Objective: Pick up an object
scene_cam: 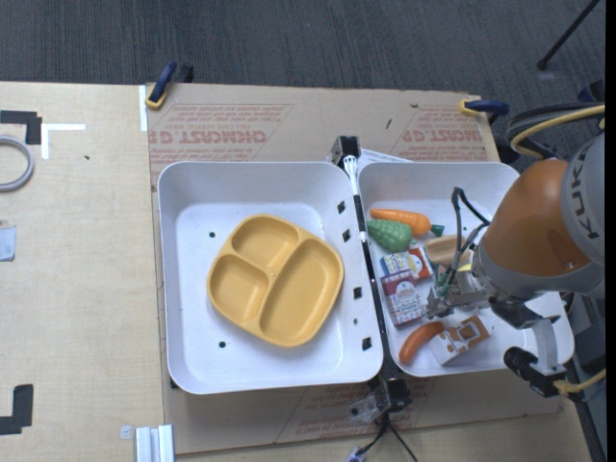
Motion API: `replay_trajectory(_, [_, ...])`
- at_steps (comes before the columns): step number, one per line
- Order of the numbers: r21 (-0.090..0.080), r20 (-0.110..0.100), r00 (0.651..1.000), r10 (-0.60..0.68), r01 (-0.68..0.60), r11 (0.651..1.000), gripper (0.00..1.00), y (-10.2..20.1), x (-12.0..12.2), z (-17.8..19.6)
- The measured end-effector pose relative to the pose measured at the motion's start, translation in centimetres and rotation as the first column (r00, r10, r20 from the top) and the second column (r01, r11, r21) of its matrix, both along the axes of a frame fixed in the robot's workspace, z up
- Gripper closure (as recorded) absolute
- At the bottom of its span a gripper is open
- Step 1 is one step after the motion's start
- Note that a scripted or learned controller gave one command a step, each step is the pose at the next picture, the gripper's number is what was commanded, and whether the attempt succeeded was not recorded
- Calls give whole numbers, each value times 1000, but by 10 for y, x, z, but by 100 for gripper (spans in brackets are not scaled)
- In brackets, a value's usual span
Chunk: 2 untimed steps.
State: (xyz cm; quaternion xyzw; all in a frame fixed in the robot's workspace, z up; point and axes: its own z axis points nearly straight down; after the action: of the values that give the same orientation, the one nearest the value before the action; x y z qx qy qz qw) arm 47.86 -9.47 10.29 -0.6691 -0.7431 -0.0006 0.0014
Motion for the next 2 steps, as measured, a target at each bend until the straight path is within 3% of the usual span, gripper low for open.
replay_trajectory(1, [-4, 2, 999, 48, -48, 999, 100, 45, 12, 222])
replay_trajectory(2, [-6, 4, 957, 290, -290, 957, 100, 36, 0, 328])
